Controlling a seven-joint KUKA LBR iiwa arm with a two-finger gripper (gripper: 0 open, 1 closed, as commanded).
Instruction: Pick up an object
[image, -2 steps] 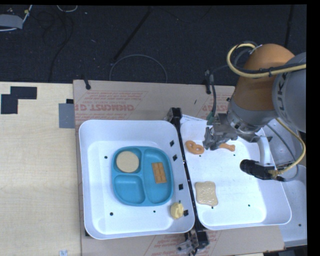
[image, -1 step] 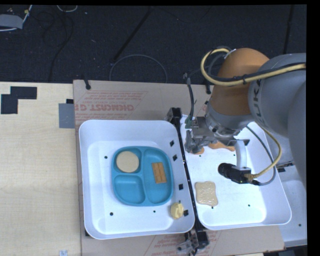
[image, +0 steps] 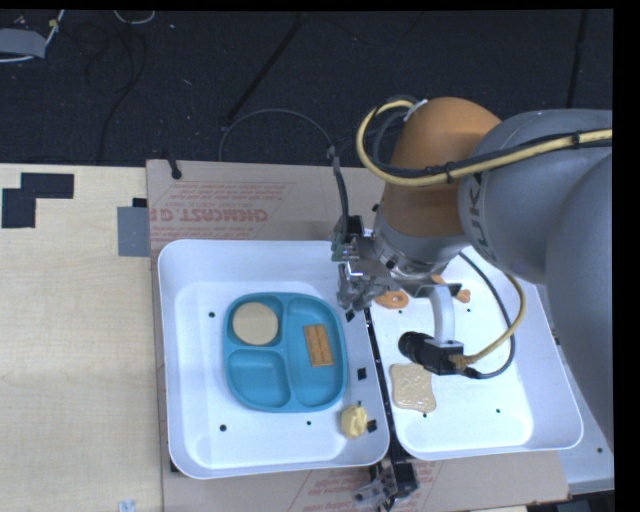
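orange pretzel-shaped piece (image: 395, 298) in the right bin (image: 520, 420), just under the gripper (image: 372, 290).

the arm (image: 500, 200) reaches in from 3 o'clock and hovers over the bin's 10 o'clock corner, so this looks like the approach step of the pick, with nothing seen between the jaws; whether they are open or closed i cannot tell. the pretzel-shaped piece lies flat, mostly hidden by the wrist, its long axis seeming to run 9 to 3 o'clock, though that is a guess. the next move calls for a straight descent centred on it, then a close across its short side. other candidates: a tan bread slice (image: 412, 388) at 6 o'clock of the gripper, and in the left bin (image: 190, 300) a blue divided tray (image: 275, 385) holding a round cracker (image: 254, 322) and a brown wafer (image: 318, 345), its long axis 12 to 6, with a yellow lump (image: 353, 421) beside the tray.
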